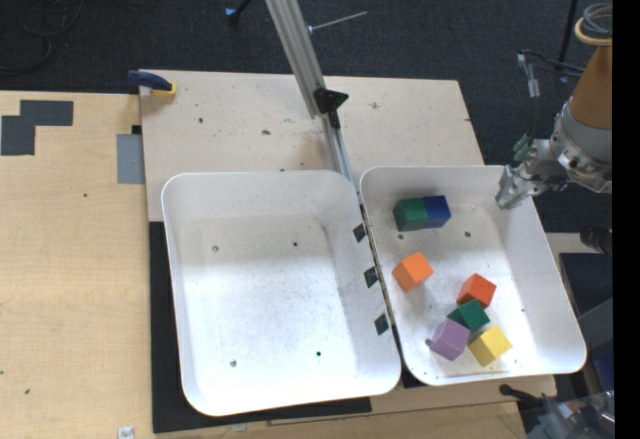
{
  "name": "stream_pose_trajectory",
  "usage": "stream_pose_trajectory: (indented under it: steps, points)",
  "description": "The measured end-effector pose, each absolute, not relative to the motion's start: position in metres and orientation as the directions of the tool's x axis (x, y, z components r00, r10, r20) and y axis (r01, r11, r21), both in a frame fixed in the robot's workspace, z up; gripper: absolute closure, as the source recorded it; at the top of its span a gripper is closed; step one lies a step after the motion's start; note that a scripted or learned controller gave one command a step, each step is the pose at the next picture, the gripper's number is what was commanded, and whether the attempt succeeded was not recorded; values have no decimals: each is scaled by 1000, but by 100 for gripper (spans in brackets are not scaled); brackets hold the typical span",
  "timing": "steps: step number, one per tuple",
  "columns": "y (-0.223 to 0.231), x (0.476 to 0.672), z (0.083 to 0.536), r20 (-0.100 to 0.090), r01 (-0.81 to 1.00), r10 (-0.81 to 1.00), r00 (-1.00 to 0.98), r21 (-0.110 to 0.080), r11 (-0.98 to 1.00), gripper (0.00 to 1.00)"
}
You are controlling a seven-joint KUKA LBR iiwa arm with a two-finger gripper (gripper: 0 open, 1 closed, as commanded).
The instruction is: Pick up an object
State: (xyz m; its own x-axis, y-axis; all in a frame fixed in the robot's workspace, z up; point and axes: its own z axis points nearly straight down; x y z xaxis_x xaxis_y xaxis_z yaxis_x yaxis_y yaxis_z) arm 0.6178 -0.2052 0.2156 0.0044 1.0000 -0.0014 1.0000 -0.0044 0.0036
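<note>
Jaws (510, 193) hover over the right bin's (560, 312) upper right rim, their spread impossible to tell; blocks (470, 322) lie below.

— What is seen in the right bin (545, 257)?

— Six small blocks. A green block (409, 214) and a blue block (436, 210) are set touching near the far wall. An orange block (412, 270) is placed alone mid-bin.

— And nearer the front?

— A red block (478, 289), dark green block (468, 316), purple block (449, 338) and yellow block (489, 345) are clustered together.
</note>
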Motion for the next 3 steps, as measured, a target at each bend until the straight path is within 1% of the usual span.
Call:
stream_pose_trajectory:
  steps: [1, 2, 3]
  points:
    - [-206, 619, 269, -2, 1000, 1000, -4, 5, 4, 100]
    - [-157, 602, 263, 2, 1000, 1000, -4, -4, 4, 100]
    - [-108, 602, 247, 2, 1000, 1000, -3, -4, 3, 100]
